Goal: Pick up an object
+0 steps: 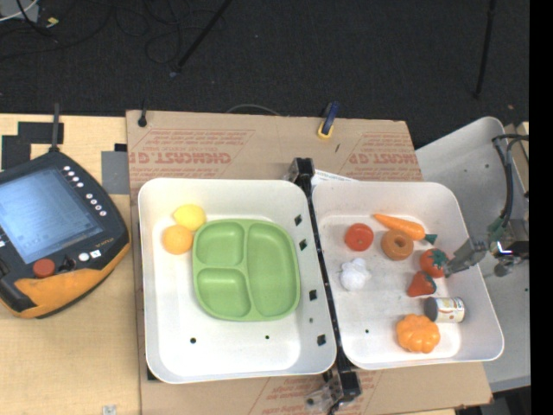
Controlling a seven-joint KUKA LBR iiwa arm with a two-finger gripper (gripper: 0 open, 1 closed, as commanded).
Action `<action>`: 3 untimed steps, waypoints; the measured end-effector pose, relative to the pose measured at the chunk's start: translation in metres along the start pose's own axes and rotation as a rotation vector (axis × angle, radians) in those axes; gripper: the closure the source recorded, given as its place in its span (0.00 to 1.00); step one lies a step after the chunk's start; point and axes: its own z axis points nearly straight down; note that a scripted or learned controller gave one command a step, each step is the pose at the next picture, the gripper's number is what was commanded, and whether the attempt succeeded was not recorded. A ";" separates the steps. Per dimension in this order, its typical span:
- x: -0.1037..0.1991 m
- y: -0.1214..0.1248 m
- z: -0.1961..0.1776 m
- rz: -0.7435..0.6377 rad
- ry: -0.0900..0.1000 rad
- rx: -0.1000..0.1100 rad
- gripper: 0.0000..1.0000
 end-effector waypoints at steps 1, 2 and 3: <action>0.000 0.002 -0.005 -0.002 -0.003 -0.011 0.00; 0.005 0.012 0.051 -0.005 0.000 -0.006 0.00; 0.006 0.013 0.115 -0.004 0.000 -0.005 0.00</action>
